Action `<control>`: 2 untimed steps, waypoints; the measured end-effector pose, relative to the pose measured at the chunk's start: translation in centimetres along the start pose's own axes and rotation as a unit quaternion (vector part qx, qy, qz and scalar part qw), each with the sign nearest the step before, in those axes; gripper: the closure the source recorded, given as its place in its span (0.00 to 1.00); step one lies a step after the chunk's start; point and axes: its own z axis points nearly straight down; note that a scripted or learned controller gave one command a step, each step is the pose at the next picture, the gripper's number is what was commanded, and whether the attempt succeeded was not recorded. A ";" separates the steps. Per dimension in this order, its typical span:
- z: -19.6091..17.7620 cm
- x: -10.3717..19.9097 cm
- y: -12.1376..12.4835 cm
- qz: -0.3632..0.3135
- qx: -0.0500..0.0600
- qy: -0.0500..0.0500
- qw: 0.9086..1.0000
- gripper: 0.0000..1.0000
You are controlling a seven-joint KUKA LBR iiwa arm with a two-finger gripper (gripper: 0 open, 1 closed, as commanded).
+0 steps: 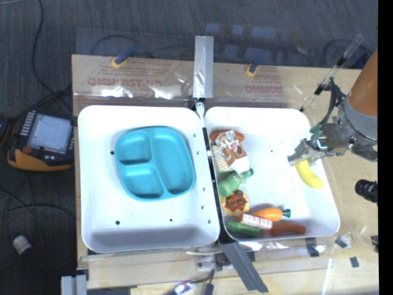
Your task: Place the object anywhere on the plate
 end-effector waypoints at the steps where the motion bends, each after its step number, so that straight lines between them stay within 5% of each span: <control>1: -0.9 2.8 -0.6 0.051 0.000 0.002 0.999 1.00; 2: -7.6 14.2 5.8 0.019 0.000 0.001 1.000 1.00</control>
